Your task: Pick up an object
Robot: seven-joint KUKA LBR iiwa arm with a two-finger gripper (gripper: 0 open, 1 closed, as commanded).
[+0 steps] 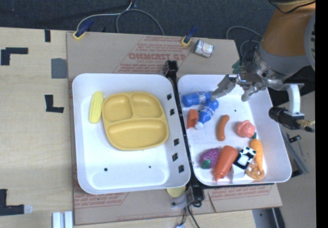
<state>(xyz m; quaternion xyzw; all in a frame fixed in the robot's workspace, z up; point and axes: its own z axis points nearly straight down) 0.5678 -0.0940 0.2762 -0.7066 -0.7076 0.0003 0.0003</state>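
One gripper [237, 88] is hanging over the far part of the right bin [279, 142], with its fingers spread wide and nothing between them. Just to its left, a blue bottle [197, 100] is lying on its side, running left to right. I think it is the closest thing to grab.

Left white plastic bin [87, 170]: yellow sectioned plastic tray [136, 120], yellow toy corn cob [96, 107] just left of it. Right white plastic bin [277, 168]: blue toy bottle [199, 101] far left, orange toy carrot [224, 161] near front, pink toy sausage [222, 127] between.
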